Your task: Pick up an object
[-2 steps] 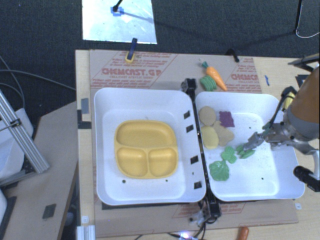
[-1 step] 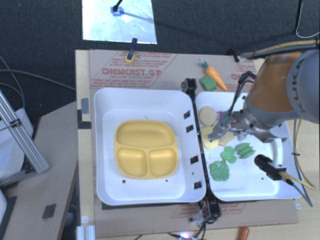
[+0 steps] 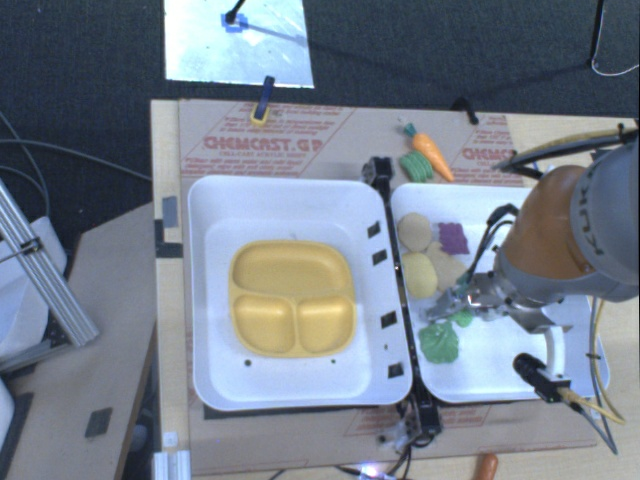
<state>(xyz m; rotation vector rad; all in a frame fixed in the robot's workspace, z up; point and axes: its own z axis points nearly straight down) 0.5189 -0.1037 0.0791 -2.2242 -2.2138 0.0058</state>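
Step in hand: approach. Tool (image 3: 452, 306) low in right bin (image 3: 580, 388), near the tabletop's right edge, just above green leafy toy (image 3: 438, 343); its spread cannot be told. Pale round pieces (image 3: 417, 253) and purple piece (image 3: 453, 237) just behind. Next: a closing descent. Legible on board: "CHEMCAST GP" (image 3: 262, 144).

- Arm (image 3: 575, 238) is cut off by the right edge and hides part of the right bin (image 3: 480, 383).
- Gripper (image 3: 447, 308) is blurred; its finger position cannot be told.
- An orange thing (image 3: 486, 465) is cut off at the bottom edge.
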